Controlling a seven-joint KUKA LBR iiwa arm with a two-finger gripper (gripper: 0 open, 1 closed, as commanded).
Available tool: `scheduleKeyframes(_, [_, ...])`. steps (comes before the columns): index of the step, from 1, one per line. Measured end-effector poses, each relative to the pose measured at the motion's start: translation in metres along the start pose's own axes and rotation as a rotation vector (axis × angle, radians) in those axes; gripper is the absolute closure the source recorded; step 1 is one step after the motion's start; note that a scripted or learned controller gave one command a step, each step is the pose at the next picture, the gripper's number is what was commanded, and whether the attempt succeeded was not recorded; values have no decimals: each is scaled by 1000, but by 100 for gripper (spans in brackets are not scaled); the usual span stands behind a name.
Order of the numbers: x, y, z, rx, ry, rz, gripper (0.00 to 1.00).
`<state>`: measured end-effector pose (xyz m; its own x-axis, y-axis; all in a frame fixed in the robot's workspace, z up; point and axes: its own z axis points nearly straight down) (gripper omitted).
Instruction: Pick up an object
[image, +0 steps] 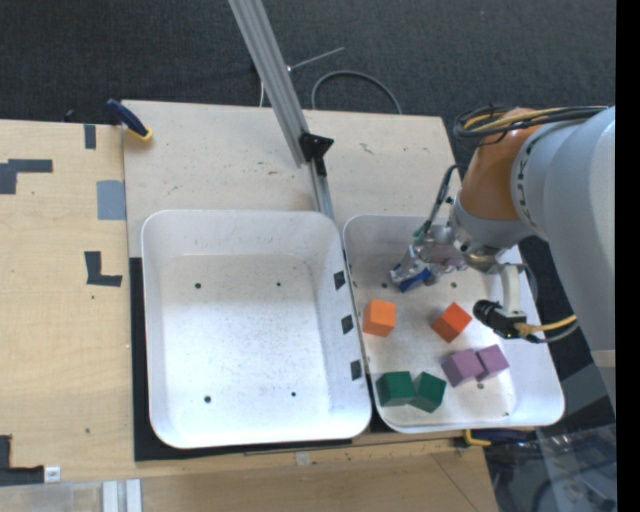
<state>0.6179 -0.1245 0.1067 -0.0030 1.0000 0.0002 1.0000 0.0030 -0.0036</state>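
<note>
Right bin (545, 400) is where it's all happening. A small blue object (410, 279) lies near that bin's upper middle, long axis slanting from lower left up toward the right, directly beneath the gripper (428, 255). The arm (540, 180) sweeps in from the right edge of the frame, orange band showing, wrist bent down over the bin's upper part. Whether the blue object is gripped, I cannot tell. Lower down: two orange cubes (379, 317), a purple pair (476, 364), a green pair (411, 388). Left bin (160, 330) sits alongside.
</note>
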Motion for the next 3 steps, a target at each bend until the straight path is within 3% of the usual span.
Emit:
scheduleKeyframes(1, [-6,38,-29,0,-1,1,100])
scheduleKeyframes(2, [31,-39,11,-12,-3,4,100])
scheduleKeyframes(3, [151,-33,-89,-10,0,-2,100])
